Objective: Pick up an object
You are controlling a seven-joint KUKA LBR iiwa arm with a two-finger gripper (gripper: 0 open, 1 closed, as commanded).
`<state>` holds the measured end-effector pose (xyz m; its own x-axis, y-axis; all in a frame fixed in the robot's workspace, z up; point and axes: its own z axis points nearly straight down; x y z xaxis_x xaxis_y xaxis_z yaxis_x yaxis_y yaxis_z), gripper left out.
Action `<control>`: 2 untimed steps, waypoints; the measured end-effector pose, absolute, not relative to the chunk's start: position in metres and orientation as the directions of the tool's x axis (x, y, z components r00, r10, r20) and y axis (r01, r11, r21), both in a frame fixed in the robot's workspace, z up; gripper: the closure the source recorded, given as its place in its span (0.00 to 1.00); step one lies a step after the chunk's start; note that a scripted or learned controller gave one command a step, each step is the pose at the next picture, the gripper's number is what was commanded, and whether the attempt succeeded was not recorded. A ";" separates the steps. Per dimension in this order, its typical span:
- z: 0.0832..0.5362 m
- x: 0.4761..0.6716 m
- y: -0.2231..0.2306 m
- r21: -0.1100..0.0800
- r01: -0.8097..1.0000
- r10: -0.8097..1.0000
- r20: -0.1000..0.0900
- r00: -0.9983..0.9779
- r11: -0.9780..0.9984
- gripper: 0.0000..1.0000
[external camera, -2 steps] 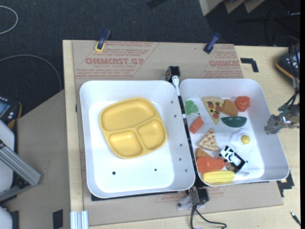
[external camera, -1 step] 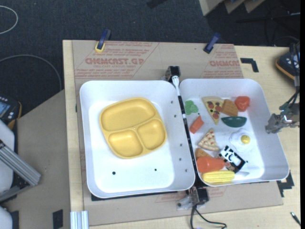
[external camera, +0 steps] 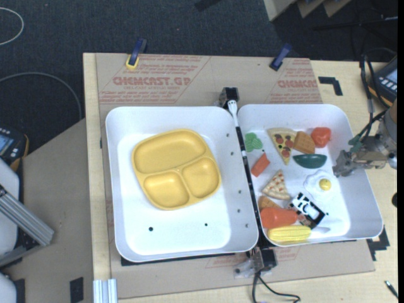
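Hovering at right bin's [external camera: 363, 188] edge; gripper [external camera: 346, 163] grasping nothing visible, finger state impossible to tell.
Poised just beside egg [external camera: 319, 184] and green bowl [external camera: 310, 161], likely nearest picks; toys crowded toward bin's left side; yellow plate [external camera: 175, 168] alone in left bin [external camera: 126, 188].

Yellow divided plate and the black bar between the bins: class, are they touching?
Apart. The camera view shows the yellow divided plate lying in the left bin, with a strip of bare white bin floor between its right edge and the black bar.
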<state>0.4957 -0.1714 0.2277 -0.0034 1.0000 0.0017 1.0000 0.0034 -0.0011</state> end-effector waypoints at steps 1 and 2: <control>0.237 0.506 -0.116 0.003 1.000 1.000 0.001 -0.006 0.006 1.00; 0.233 0.515 -0.053 -0.001 1.000 1.000 0.002 -0.006 0.006 1.00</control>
<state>0.5146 -0.0533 0.2328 -0.0059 1.0000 0.0020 1.0000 0.0059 -0.0013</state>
